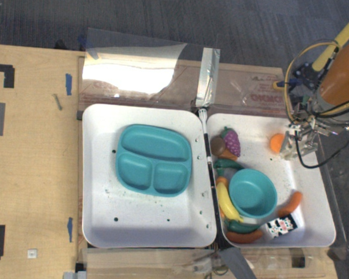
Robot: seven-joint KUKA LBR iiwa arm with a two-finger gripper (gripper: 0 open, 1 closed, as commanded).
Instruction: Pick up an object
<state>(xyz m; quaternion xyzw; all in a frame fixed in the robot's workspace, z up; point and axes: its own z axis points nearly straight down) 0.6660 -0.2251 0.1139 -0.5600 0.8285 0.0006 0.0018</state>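
Observation:
My gripper (299, 147) hangs over the back right part of the right bin (326, 217). Its fingers stand apart with nothing between them. A small orange fruit (276, 142) lies just left of the left fingertip; I cannot tell whether they touch. Further left are purple grapes (231, 142) and a brown item (218, 145). A teal bowl (252, 192) sits mid-bin with a yellow banana (226, 203) along its left side. An orange-red sausage (289, 203) and a black-and-white box (283, 225) lie to its right and front.
The left bin (93, 210) holds a teal divided plate (154, 159). A green item (222, 165) and a red-brown item (243, 235) crowd around the bowl. The arm's orange band (343, 75) and cables (299, 84) hang over the bin's back right corner.

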